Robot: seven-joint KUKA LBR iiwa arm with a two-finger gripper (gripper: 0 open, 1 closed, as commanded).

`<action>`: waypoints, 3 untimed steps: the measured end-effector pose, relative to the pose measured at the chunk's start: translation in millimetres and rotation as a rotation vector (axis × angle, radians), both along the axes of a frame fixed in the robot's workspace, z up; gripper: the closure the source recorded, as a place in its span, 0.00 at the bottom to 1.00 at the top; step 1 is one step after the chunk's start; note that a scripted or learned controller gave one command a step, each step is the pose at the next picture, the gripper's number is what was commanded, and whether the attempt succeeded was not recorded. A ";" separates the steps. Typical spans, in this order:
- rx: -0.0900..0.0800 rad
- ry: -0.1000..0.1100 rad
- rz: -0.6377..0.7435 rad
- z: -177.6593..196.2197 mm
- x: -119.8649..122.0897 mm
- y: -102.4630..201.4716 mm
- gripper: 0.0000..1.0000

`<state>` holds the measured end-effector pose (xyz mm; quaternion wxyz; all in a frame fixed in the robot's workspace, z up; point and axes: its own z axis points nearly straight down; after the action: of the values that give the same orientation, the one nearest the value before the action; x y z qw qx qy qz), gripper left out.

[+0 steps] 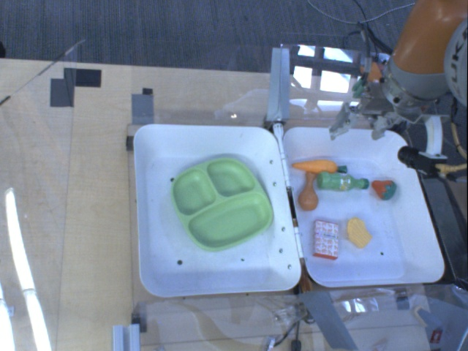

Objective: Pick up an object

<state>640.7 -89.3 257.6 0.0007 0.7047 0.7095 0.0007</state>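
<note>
**A:** Over the right bin's [409, 269] far edge, the tool [361, 126] hangs with fingers spread, holding nothing. Approach step, I'd say.

**B:** Yep. Green bottle [341, 183] lies beside the carrot [316, 167] mid-bin (nothing lifted yet). Next it'd need to come down over one.

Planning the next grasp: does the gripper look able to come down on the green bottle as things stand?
Probably yes. The gripper hangs open over the right bin's far edge, with nothing above the green bottle. The carrot and the brown piece lie close by and may crowd the fingers.
</note>
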 end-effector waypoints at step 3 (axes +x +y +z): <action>0.007 0.036 0.105 -172.4 22.3 -3.1 0.00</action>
<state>663.0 -92.4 85.2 -0.0144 0.6665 0.7453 -0.0096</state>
